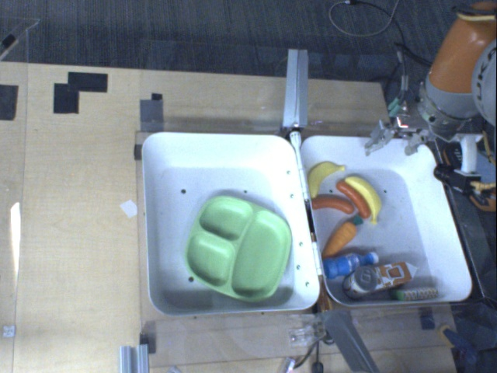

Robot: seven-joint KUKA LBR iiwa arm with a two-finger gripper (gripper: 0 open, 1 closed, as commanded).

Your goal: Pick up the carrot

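The claw (pixel 397 136) hangs open and holding nothing above the right bin's (pixel 454 249) far rim; the carrot (pixel 342 237) lies well apart. Crowded by a sausage (pixel 334 203) and bottle (pixel 349 265), it could be missed.

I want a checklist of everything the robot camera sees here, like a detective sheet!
Surface: wooden bench bearing left bin and right bin.
Job's things: carrot lies in the right bin, untouched.
Clutter: bananas, sausage, blue bottle, can in the right bin; green divided plate in the left.
Grippers: gripper above the right bin's far edge, holding nothing.
Cables: black cable on the floor.
Surroundings: dark carpet.
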